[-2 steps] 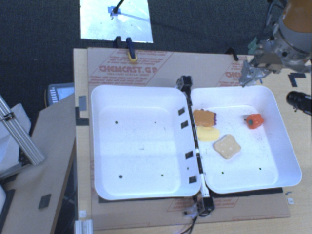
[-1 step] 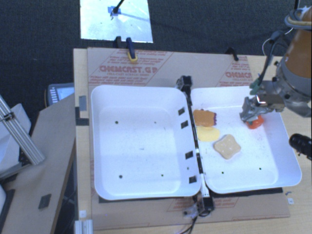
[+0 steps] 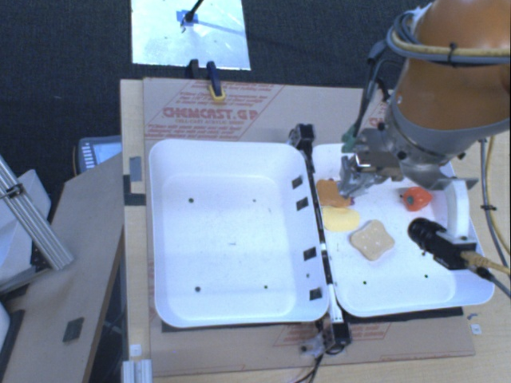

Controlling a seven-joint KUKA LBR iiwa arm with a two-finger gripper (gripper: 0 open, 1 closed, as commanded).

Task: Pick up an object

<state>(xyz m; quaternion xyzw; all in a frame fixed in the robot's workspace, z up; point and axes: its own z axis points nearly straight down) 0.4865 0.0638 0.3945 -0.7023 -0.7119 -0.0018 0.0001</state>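
Orange object point(image 3: 331, 192) under jaws point(image 3: 351, 188), right white bin point(image 3: 415, 290), cardboard-covered bench point(image 3: 231, 112).

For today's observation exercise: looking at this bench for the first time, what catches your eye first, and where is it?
The big orange and grey robot arm fills the upper right, its end effector low over the right bin. Below it lie small foods: a yellow slice, a piece of toast and a red tomato-like item. The left bin sits beside it.
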